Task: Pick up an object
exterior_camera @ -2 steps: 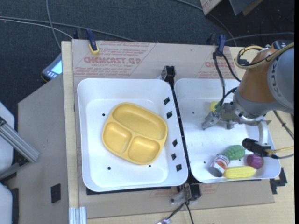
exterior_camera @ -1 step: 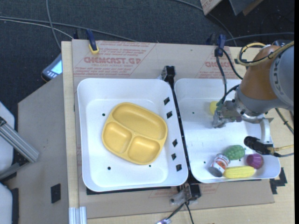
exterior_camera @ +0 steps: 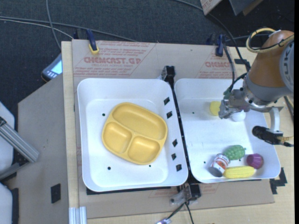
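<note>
In the right bin [exterior_camera: 205, 139] my gripper [exterior_camera: 227, 111] hangs low near the far side, beside a small yellow object [exterior_camera: 214, 108] that lies just to its left. A white object [exterior_camera: 238, 116] peeks out on the gripper's right. Near the bin's front right corner lie a green bumpy toy [exterior_camera: 234, 152], a purple toy [exterior_camera: 255, 161], a yellow corn cob [exterior_camera: 239, 172] and a small can [exterior_camera: 219, 164] with a red and white label. Nothing shows between the fingers.
The left bin [exterior_camera: 88, 139] bears a yellow sectioned plate [exterior_camera: 134, 132]. A black divider with clips [exterior_camera: 174, 120] runs between the bins. Cables trail over the dark floor behind the bench, and the arm's orange band [exterior_camera: 271, 55] looms over the right bin's far corner.
</note>
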{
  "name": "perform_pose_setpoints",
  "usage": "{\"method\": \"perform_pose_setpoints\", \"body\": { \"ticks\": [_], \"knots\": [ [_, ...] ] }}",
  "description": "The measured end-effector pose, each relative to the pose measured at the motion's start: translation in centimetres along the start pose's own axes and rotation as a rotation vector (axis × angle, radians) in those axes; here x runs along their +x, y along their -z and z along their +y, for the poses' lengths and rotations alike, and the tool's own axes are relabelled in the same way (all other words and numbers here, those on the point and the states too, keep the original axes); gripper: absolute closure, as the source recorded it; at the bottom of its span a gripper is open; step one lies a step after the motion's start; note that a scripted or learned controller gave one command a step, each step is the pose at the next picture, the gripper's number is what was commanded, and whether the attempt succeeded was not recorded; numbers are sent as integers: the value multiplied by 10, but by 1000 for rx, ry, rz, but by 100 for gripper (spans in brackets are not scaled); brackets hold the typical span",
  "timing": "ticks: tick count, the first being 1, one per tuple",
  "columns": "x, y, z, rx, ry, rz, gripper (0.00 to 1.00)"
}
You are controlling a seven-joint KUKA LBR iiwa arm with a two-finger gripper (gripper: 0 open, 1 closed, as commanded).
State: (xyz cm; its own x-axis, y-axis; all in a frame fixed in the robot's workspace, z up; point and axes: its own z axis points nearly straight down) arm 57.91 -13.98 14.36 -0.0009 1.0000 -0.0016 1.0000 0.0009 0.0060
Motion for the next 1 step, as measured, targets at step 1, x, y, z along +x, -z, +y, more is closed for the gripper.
{"method": "perform_pose_setpoints", "body": {
  "ticks": [1],
  "knots": [
    [2, 60, -7, -1, 0, 0, 100]
  ]
}}
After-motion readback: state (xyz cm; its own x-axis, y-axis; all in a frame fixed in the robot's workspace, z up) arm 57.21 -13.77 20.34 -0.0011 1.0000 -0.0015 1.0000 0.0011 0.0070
